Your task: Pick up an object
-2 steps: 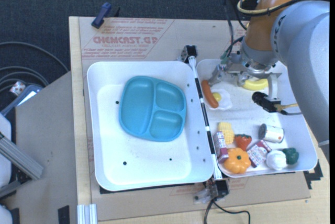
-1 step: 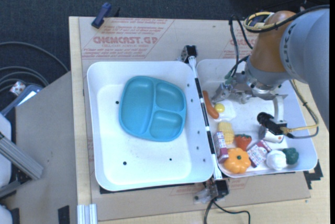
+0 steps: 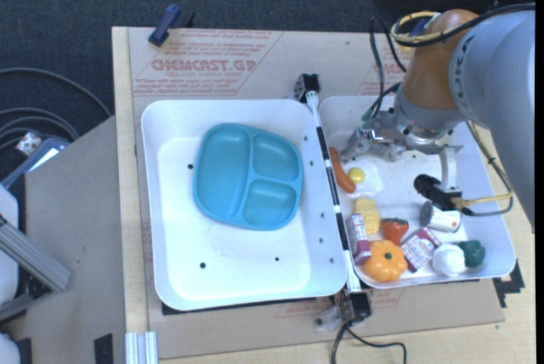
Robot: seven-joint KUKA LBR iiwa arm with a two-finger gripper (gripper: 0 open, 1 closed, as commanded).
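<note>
My gripper (image 3: 380, 141) hangs over the back left part of the right bin (image 3: 501, 247), under the grey arm with its orange band. Just in front of it and to the left lie an orange-red sausage (image 3: 342, 171) and a fried egg (image 3: 363, 178). Further forward are a corn cob (image 3: 367, 213), a red pepper (image 3: 394, 229), an orange pumpkin (image 3: 382, 261), a small red can (image 3: 360, 240), a red and white packet (image 3: 418, 250), a white ball (image 3: 448, 260) and a green piece (image 3: 473, 252). Nothing shows between the fingers.
The left bin (image 3: 170, 209) holds a blue divided plate (image 3: 248, 176). A ridge (image 3: 327, 184) with black clips separates the two bins. A blue clip (image 3: 164, 25) lies on the cardboard behind the bins. Cables run on the floor at the left.
</note>
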